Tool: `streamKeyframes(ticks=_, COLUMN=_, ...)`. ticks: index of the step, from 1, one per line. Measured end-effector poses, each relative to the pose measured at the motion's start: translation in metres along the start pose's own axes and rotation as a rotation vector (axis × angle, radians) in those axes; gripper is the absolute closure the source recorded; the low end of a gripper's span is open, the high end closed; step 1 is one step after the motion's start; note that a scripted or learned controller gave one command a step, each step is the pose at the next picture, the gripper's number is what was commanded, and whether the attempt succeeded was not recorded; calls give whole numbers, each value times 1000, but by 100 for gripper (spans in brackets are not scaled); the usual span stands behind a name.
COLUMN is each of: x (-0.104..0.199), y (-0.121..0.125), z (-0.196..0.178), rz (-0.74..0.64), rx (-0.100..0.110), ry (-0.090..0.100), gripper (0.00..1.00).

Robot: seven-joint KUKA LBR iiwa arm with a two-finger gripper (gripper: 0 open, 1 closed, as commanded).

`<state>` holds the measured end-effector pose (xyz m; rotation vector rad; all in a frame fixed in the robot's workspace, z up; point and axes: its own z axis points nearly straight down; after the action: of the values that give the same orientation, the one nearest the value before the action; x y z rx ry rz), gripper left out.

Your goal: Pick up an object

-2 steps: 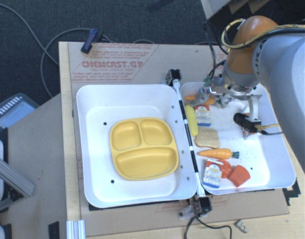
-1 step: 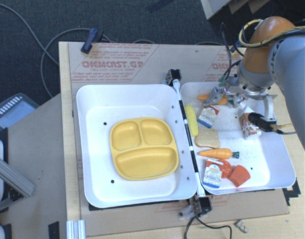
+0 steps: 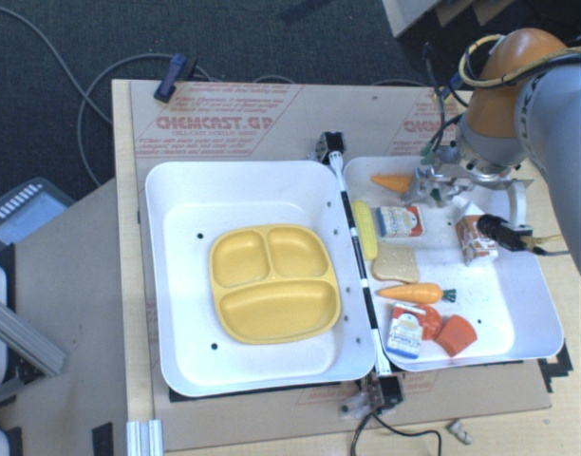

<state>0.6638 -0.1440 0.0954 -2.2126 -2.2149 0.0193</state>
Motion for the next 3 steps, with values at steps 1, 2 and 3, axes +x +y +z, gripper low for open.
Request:
streamKeyframes(ticks=1, x=84, y=-56, z=-89, rz=0, rx=-15, ry=2, gripper=100)
streamKeyframes(ticks=2, x=64, y=-92, z=-88, rz=2, rx=-14, ry=2, gripper=100)
streamKeyframes(ticks=3, x=149, y=-102, z=-140, rz=0, rx=-18, ry=2, gripper=100)
